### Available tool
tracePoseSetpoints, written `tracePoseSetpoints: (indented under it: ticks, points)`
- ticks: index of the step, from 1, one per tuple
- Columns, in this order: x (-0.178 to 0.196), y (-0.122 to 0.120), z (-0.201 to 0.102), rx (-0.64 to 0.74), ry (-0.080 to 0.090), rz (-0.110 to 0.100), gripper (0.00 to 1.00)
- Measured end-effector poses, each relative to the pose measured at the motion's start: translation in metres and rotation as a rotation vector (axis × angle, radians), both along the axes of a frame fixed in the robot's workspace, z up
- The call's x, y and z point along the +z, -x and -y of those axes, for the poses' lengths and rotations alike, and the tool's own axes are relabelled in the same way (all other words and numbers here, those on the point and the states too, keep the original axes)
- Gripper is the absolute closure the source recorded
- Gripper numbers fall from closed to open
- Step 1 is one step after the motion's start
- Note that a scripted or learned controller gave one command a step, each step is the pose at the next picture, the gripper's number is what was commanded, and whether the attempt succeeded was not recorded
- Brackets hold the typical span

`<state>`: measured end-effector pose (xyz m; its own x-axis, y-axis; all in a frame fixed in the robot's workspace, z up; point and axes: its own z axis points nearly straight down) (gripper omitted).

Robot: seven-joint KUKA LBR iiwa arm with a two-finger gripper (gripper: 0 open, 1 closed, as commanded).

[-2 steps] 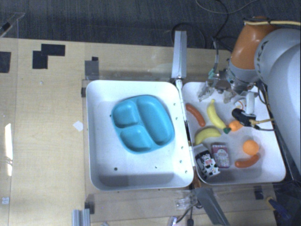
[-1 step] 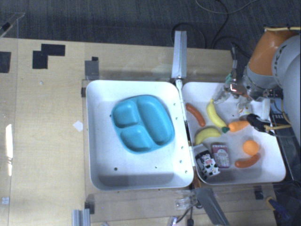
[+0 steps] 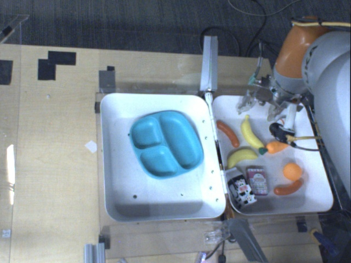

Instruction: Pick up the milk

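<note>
The milk carton, small with black-and-white cow patches, lies in the near left corner of the right bin. My gripper hangs over the far end of that bin, well away from the carton. Its fingers stand apart and open, with nothing between them. The grey arm with its orange band reaches in from the upper right.
A maroon carton lies right beside the milk. Also in the right bin are two bananas, a red sausage, a carrot, an orange and another sausage. The left bin holds a blue divided plate.
</note>
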<state>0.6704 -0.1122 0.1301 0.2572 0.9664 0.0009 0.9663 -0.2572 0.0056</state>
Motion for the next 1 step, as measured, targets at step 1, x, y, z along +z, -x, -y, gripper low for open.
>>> tracePoseSetpoints:
  ticks: [1]
  points:
    - [0.0127, -0.0021, -0.0013, 0.007, 0.002, 0.006, 1.0]
